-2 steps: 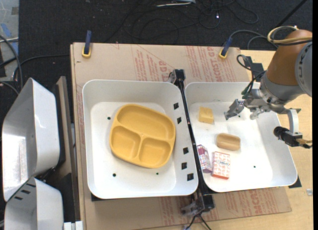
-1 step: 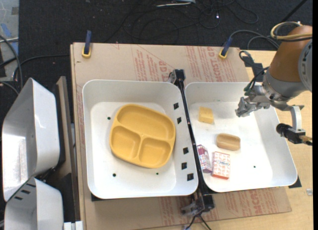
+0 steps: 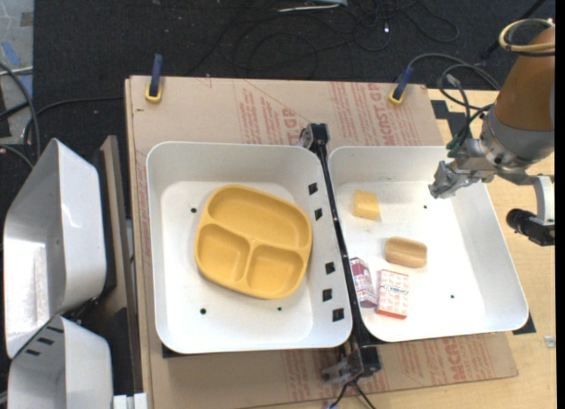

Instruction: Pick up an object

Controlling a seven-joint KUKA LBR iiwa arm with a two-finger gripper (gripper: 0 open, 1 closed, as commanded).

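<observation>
The gripper [image 3: 441, 185] hangs over the upper right part of the right bin [image 3: 481, 310], its dark tip pointing down and to the left. At this slant and size the tip is a single blurred shape, so I cannot tell whether it is spread or closed, and nothing can be seen caught in it.

Four things lie loose in the right bin, all apart from the gripper. A yellow block [image 3: 367, 205] sits nearest, to its left. Below that lies a tan bread roll [image 3: 406, 252]. Near the divider, a small purple packet [image 3: 361, 280] rests just beside a red and white box [image 3: 394, 292].

The left bin [image 3: 168, 310] holds a yellow divided plate [image 3: 252, 241].
</observation>
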